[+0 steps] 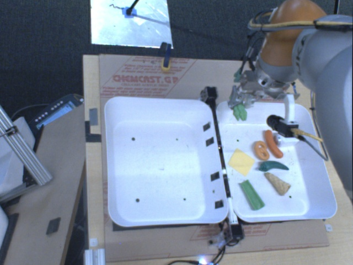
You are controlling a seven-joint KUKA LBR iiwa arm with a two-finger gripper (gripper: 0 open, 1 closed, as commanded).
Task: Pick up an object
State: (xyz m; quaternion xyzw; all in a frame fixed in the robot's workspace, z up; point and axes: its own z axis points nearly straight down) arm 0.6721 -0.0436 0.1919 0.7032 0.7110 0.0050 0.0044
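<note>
Red lettering on the brown cardboard sheet point(144, 76) under the bins read roughly "CHEMCAST GP", printed upside down from where I stood. The grey metal claw point(240, 102) hung over the far left corner of the right-hand white bin point(317, 200), its fingers closed on a small green leafy toy vegetable point(239, 112). That piece hung straight below the fingertips, long axis nearly upright, tip pointing down at the bin floor. Nearer me than the claw lay a flat yellow cheese slice point(241, 162) and an orange carrot piece point(261, 149).
</note>
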